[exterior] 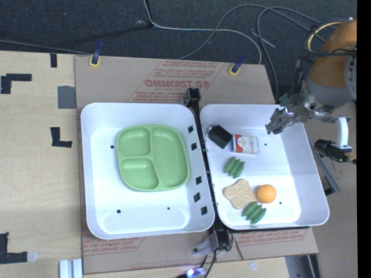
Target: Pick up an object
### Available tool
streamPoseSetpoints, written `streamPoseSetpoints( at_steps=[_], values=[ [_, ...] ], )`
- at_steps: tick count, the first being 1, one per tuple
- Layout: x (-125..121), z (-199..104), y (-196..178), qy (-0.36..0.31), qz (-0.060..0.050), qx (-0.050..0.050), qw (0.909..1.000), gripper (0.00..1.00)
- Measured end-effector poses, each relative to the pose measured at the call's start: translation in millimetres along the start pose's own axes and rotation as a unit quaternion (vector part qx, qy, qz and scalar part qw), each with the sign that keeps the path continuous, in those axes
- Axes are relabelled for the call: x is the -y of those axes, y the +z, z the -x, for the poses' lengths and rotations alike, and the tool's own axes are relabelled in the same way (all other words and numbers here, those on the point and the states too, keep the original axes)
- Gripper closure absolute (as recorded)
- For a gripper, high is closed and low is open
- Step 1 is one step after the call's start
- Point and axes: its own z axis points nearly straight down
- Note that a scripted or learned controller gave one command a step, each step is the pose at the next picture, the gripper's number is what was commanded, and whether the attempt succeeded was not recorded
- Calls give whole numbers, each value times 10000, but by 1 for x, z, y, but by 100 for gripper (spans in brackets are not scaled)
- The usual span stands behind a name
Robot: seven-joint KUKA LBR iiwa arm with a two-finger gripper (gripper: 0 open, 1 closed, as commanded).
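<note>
Six small things lie in your right bin (301,155), all loose. An orange (266,194) sits near the front, touching a slice of toast (238,193) on its left. Just in front of both lies a green pod (254,212), and a second green pod (234,167) lies behind the toast. Further back you have a small white carton (246,144) with red and blue print too small to read, and beside it a black block (219,136) near the dividing wall.

Your gripper (279,122) hangs over the bin's back right part, well apart from every item. It looks dark and blurred, so you cannot tell how far it is spread, and nothing shows in its grasp. The arm (331,68) is cut off at the frame's right edge.

Your left bin (95,155) holds a green divided tray (153,157). Red lettering on the cardboard (174,80) behind the bins is partly legible, perhaps "CHEMCAST".
</note>
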Motion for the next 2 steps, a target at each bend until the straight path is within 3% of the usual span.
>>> streamPoseSetpoints(
  at_steps=[1,2],
  values=[
    [-1,0,-48,-1,6,3,10000,100],
    [9,-50,-52,-18,-12,-7,10000,100]
  ],
)
